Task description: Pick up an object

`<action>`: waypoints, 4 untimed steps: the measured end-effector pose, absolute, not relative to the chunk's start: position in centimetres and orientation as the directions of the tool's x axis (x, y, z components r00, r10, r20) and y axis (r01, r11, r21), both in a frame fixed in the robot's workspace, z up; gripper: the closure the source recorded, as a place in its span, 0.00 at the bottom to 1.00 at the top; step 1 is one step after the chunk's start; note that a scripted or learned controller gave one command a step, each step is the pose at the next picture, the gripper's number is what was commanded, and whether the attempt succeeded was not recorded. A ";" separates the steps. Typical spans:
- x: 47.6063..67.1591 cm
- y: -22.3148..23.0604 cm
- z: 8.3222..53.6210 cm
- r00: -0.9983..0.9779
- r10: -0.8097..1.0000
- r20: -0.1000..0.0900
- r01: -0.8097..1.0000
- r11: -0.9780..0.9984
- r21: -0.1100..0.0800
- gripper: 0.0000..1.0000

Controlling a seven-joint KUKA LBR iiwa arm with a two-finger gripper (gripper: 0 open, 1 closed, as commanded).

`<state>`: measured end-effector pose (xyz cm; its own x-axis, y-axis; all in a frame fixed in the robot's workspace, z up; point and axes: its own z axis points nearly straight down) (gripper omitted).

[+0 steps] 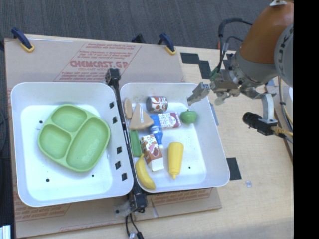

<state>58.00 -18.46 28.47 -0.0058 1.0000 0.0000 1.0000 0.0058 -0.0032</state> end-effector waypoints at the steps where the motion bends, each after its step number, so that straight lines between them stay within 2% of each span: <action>1: 61.4 -21.0 17.1 -0.006 1.000 0.000 1.000 0.006 -0.006 0.00; 2: 55.8 -14.6 9.1 -0.007 1.000 0.001 1.000 0.007 -0.006 0.00; 3: 55.9 -14.7 10.2 -0.013 1.000 0.000 1.000 0.013 -0.006 1.00; 4: 55.9 -14.6 10.2 -0.012 1.000 0.000 1.000 0.012 -0.006 0.00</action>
<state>55.89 -14.65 10.17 -0.0122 0.9999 -0.0004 0.9999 0.0122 -0.0056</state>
